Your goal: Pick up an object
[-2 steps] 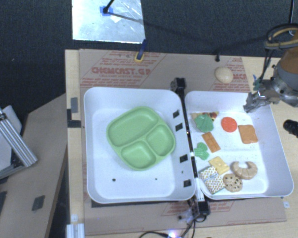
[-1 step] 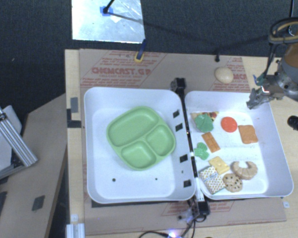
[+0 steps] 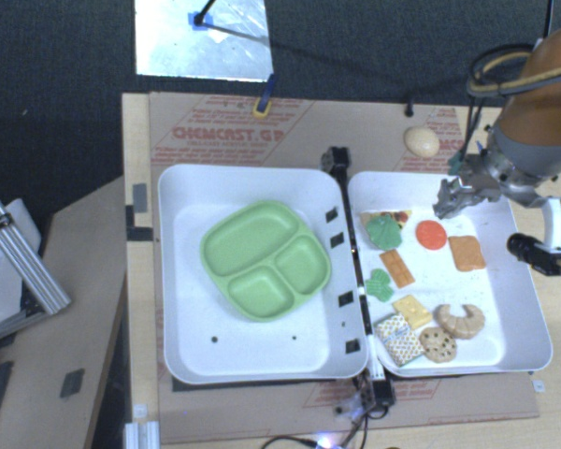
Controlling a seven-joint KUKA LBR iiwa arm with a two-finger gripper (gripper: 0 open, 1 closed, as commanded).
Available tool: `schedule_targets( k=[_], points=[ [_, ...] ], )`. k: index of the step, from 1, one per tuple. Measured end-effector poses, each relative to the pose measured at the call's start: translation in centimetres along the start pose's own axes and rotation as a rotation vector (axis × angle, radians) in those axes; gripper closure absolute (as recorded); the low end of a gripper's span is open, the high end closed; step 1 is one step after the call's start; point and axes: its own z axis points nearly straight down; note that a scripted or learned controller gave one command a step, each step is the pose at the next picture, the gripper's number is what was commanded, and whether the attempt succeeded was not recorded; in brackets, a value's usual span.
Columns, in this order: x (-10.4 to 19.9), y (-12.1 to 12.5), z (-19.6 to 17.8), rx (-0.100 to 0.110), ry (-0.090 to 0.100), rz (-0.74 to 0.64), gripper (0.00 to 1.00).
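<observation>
I am watching the end effector (image 3: 452, 197) hovering at the upper right of the frame, over the right bin (image 3: 528, 321); I cannot tell its opening. The red round piece (image 3: 431, 235) is lying just below-left of it.

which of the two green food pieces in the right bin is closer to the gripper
The larger green piece at the top of the right bin, beside the red round piece, is closer to the gripper. The smaller green piece lies lower, near the divider.

A dark carpeted floor (image 3: 56, 73) is seen around the wooden bench (image 3: 374, 124), with a reflective sheet (image 3: 201, 26) laid behind it.
</observation>
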Motion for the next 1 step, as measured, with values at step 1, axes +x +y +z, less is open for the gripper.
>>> schedule_targets(
  k=[1],
  points=[
    [4.29, -2.28, -0.71, 0.000, 0.000, 0.000, 1.00]
  ],
)
